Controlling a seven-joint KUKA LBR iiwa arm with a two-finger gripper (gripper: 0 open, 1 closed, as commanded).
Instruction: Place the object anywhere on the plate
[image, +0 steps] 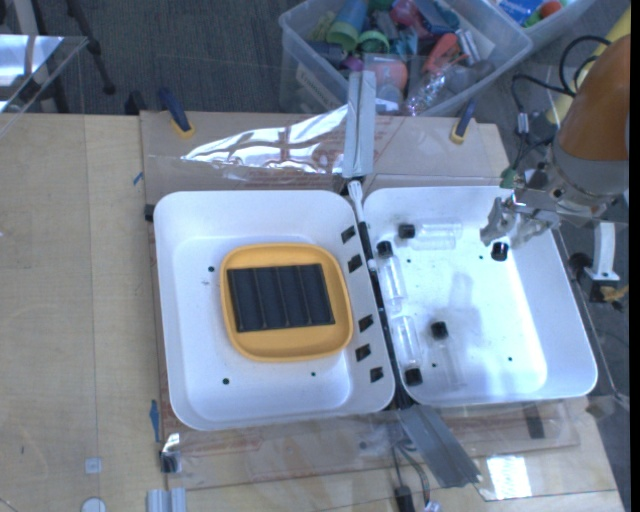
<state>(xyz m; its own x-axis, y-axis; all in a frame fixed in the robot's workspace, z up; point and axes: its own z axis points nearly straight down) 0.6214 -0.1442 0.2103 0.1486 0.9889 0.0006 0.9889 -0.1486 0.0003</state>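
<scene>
The yellow plate (287, 343) with a dark ribbed middle lies in the left bin (185, 300). Several clear plastic objects with black caps lie in the right bin (545, 330): one near the back (432, 236), two along the left wall (392, 282) (405, 345), and a faint one near the middle (455, 300). My gripper (499, 238) hangs low over the right bin's back right part, with a small black piece (499, 251) at its tip. Nothing sits on the plate.
A raised divider with black clips (362, 290) separates the two bins. Crumpled foil (270, 152) and a clear tub of colourful toys (400, 40) stand behind the bins. The arm's cables (600, 260) hang at the right.
</scene>
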